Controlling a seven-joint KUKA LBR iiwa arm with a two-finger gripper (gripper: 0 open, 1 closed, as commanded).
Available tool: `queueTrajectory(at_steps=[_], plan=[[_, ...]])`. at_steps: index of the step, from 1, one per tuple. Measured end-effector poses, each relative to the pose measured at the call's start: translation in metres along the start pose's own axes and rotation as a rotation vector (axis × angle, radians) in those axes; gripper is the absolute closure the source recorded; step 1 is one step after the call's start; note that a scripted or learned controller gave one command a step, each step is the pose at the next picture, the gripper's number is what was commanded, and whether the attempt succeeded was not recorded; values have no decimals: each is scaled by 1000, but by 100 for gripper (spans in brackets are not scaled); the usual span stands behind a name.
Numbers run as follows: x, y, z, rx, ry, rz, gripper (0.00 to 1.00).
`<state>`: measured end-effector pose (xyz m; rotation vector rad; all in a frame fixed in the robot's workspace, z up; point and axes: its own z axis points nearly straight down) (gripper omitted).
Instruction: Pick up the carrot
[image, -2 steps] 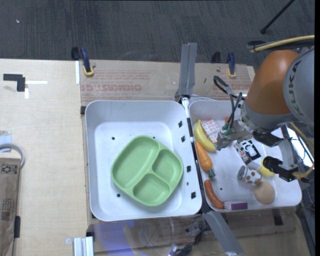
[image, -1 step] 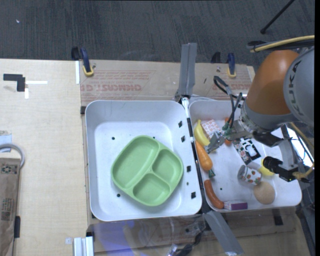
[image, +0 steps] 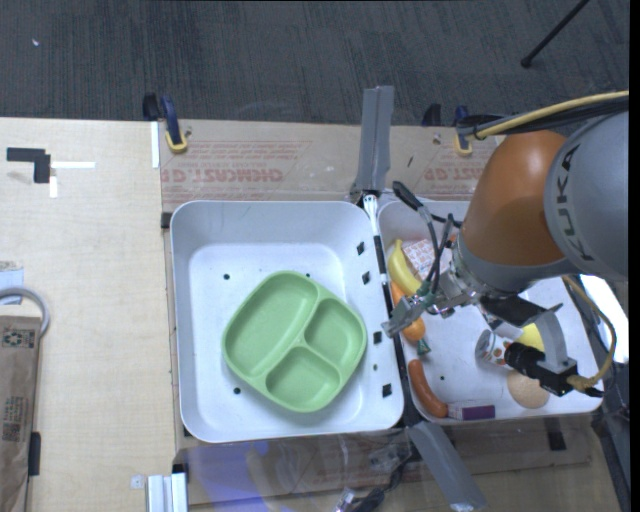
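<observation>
I've got the gripper (image: 408, 318) low in the right bin (image: 575, 405), hard against its left wall, with the grey arm (image: 520, 210) covering much of that bin. What I read as the carrot (image: 427, 390), an orange-red elongated piece, lies near the bin's front-left corner, just toward me from the gripper and apart from it. Another orange bit (image: 412, 328) sits right at the gripper's tip beside the banana (image: 402, 268); can't tell if that's a second carrot end or other fruit. Jaws: metal parts are cluttered and small, I cannot tell if they stand wide or narrow, and nothing is visibly between them. To do this step well I'd shift toward the front corner, line the jaws across the carrot's short axis, and come down at mid-length. The wall is close, so one side needs clearance or it'll jam on the rim. Purple item (image: 478, 410) and egg-like object (image: 528, 390) lie nearby; avoid nudging them. Left bin (image: 200, 240) holds the green divided plate (image: 293, 341), irrelevant here.
</observation>
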<state>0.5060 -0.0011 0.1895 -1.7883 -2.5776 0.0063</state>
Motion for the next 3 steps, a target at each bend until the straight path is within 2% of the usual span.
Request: queueTrajectory(at_steps=[1, 2, 3], plan=[[0, 0, 0, 0, 0, 0, 0], [-1, 31, 0, 0, -2, 252, 0], [-32, -43, 0, 1, 0, 254, 0]])
